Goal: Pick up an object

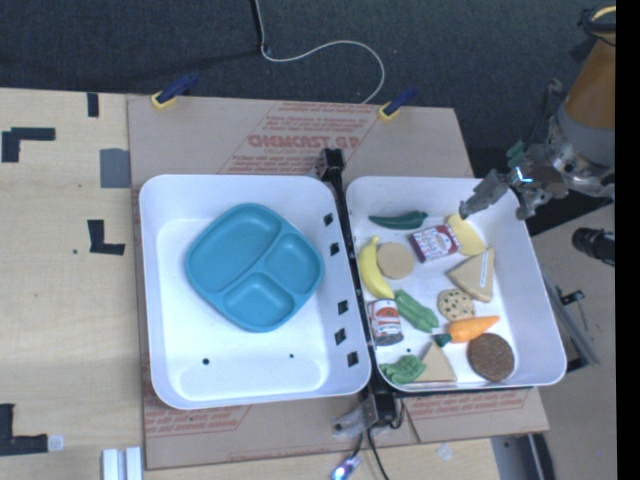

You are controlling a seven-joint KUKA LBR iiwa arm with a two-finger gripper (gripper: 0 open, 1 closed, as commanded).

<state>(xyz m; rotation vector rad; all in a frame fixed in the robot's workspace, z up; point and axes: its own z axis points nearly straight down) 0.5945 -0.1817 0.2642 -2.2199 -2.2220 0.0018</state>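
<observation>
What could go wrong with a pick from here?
The toy foods are crowded in the right bin: the carrot touches the cookie, so closing could catch two or nudge both. The hand sits over the bin's far corner; reaching inward, it might clip the rim. Small flat pieces could slip out.

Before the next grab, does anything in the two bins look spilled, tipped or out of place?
Nothing stands out. The blue plate lies flat in the left bin, and the toy food sits loosely jumbled inside the right bin, with nothing over its rim.
</observation>
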